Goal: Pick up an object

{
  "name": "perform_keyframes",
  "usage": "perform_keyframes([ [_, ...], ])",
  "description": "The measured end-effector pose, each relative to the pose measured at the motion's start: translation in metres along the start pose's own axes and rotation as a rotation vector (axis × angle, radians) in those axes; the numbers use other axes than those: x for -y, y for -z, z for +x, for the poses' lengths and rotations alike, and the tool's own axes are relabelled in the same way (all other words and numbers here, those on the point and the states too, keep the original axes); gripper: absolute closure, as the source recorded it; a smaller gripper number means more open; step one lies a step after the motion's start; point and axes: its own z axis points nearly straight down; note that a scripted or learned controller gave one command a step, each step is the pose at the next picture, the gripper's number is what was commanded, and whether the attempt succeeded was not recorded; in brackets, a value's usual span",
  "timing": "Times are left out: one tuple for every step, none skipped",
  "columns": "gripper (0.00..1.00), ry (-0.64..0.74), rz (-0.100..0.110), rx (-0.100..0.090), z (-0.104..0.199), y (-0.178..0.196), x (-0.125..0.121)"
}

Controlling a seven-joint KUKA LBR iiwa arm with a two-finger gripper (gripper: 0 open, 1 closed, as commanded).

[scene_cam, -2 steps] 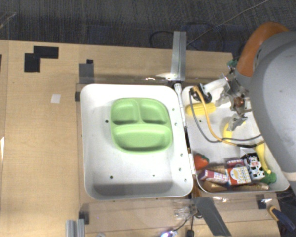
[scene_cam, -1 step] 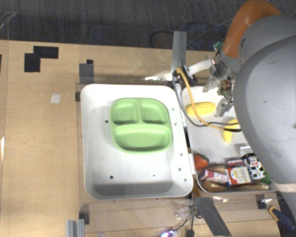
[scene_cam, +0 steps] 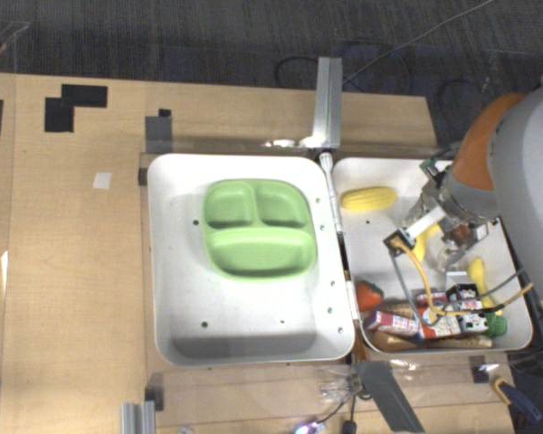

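Gripper (scene_cam: 423, 227) low over the middle of the right bin (scene_cam: 380, 172); whether it is open or closed, cannot tell. Yellow oval piece (scene_cam: 368, 199) near it, toward the bin's upper left corner. Small yellow item (scene_cam: 476, 270) just beside, lower right. Red item (scene_cam: 369, 294) and packaged clutter (scene_cam: 430, 319) along the bottom edge. Left bin (scene_cam: 176, 324) carries a green divided plate (scene_cam: 257, 226).

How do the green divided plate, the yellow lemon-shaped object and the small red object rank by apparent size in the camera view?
Largest to smallest:
1. green divided plate
2. yellow lemon-shaped object
3. small red object, though it is partly hidden by clutter, so its full size is unsure.
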Motion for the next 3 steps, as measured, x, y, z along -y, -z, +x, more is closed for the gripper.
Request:
perform_keyframes([
  [0.0,-0.25,0.001,0.0,0.048,0.046,0.027],
  [1.0,-0.241,0.001,-0.001,0.05,0.057,0.028],
  [1.0,-0.313,0.002,-0.001,0.092,0.094,0.019],
])
